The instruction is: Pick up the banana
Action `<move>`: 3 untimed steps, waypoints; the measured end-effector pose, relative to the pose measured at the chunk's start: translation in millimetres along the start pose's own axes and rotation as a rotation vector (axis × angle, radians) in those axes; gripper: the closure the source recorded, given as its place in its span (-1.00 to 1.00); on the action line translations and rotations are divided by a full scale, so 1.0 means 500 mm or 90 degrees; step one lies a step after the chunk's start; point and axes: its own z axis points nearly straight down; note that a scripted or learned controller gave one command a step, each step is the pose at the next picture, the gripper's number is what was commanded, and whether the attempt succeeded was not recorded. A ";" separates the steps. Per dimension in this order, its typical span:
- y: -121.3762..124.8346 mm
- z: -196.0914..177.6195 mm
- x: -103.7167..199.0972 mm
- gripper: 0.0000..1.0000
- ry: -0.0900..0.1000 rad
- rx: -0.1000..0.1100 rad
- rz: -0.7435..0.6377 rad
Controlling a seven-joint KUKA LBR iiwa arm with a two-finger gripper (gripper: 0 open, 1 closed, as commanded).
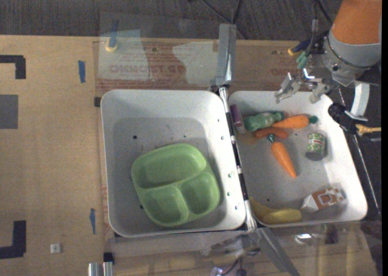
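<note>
At the upper right of the frame, the gripper (303, 88) hangs over the right bin's (357, 199) far rim, fingers apart and clasping nothing. The banana (277, 213) lies well apart, against that bin's near edge.

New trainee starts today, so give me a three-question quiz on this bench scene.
1. True or false: the banana lies in the same bin as the green tray.
2. Which bin corner is the banana nearest? A) far left B) near left C) far right
3. How many carrots are in the right bin?

Key: 1 false. 2 B. 3 two, the other beside the green bottle. The tool hovers at the far rim.
</note>
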 end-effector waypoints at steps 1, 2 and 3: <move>-0.085 0.158 0.129 -1.00 0.000 0.000 0.005; -0.159 0.286 0.020 -1.00 0.001 0.002 0.206; -0.285 0.350 -0.012 -1.00 0.000 -0.006 0.033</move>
